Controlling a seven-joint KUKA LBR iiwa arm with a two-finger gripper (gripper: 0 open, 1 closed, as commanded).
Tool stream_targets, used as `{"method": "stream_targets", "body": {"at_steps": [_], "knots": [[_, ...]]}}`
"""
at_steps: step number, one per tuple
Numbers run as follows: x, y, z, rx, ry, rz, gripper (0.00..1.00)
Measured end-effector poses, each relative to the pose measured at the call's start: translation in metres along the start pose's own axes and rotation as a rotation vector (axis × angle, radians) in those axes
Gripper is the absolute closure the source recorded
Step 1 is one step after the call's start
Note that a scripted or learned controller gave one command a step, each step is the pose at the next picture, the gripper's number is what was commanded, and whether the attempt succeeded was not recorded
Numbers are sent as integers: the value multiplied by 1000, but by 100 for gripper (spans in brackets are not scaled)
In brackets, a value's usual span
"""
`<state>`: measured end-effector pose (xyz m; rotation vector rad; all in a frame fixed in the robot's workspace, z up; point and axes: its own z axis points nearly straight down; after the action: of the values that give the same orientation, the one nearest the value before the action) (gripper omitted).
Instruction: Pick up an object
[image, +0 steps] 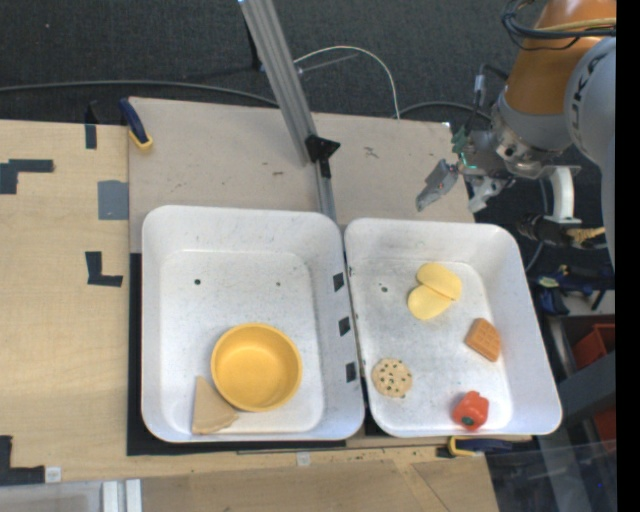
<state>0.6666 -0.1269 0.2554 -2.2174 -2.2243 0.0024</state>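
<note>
My gripper (458, 192) hangs above the far edge of the right bin (520, 260), open, with nothing between its fingers. In that bin lie a pale yellow piece (435, 291) near the middle, an orange-brown block (483, 340) to its right, a round cookie (392, 378) toward the front left, and a red pepper-like toy (471, 409) at the front right. All of these lie well in front of the gripper. The left bin (160, 300) holds a yellow bowl (256, 367) and a tan wedge (209, 410) tucked beside it at the front.
A slanted metal pole (290, 90) rises behind the seam between the bins. Cables trail across the back of the bench. A blue and yellow clamp (135, 124) sits at the back left corner of the board.
</note>
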Motion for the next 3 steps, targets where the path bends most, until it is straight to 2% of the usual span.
{"method": "stream_targets", "body": {"at_steps": [1, 2, 3], "knots": [[0, 0, 0, 0, 0, 0, 0], [-1, 8, 49, 4, -1, 0, 0], [3, 11, 114, 6, 0, 0, 0]]}}
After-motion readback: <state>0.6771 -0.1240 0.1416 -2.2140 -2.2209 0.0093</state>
